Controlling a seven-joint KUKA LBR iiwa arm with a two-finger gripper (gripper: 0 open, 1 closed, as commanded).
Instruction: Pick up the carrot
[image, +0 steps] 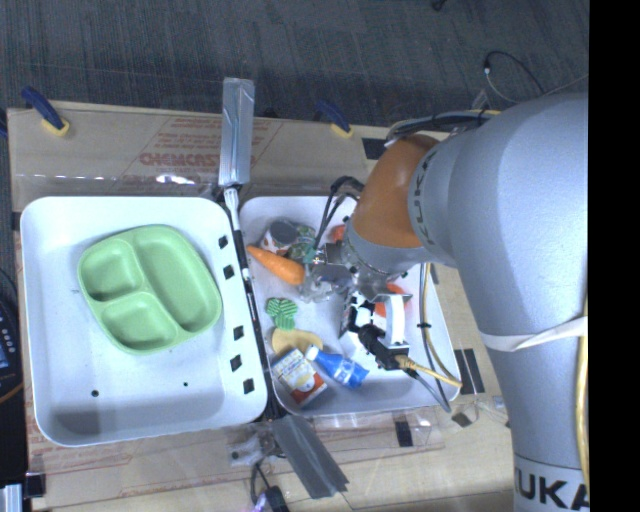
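Note:
The orange carrot (277, 265) lies in the upper left part of the right bin (432, 392), pointing up-left toward the divider. My gripper (322, 280) hangs just right of the carrot's thick end, low over the bin, under the grey wrist and orange band (385, 200). The wrist and clutter hide how the fingers stand. Nothing of the carrot shows between them.
The right bin also holds a green ridged piece (282, 312), a blue bottle (340, 368), a small box (296, 372), a yellow item (292, 342) and a dark object (287, 237). The left bin (60, 400) carries a green divided plate (148, 287). The big arm covers the bin's right side.

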